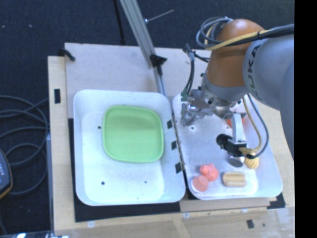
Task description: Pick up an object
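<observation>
The gripper sits low over the upper left of the right bin; its opening and any contents cannot be determined. A pink object, a round red piece and a tan roll lie along the bin's lower edge. A green plate occupies the left bin.

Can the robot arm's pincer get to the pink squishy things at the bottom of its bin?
Probably yes. The pincer hangs over the top of the right bin, and the pink pieces lie at the near end of that same bin, uncovered. Only a tan roll sits beside them, not over them.
</observation>
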`<state>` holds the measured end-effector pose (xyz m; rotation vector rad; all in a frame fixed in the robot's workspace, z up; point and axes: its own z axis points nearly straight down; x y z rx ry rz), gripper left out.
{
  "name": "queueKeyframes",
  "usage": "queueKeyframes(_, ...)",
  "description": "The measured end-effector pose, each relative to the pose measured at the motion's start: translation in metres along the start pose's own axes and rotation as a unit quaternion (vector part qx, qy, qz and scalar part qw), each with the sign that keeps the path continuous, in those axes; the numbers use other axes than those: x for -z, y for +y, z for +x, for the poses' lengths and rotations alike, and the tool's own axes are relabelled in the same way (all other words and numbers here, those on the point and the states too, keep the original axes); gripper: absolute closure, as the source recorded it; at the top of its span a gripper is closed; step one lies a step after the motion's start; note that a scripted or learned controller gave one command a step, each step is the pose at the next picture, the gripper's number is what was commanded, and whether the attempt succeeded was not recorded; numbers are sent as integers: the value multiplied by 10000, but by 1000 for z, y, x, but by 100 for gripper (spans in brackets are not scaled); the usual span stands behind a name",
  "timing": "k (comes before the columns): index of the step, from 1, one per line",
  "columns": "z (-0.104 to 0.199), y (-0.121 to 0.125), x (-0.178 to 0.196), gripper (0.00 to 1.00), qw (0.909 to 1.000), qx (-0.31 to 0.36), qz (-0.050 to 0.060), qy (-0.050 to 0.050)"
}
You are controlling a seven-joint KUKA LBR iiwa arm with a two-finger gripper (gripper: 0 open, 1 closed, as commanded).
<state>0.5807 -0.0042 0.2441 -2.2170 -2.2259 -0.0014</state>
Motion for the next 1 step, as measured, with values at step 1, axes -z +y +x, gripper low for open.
queueKeyframes(1,59,-17,0,100,10000,5,-1,4)
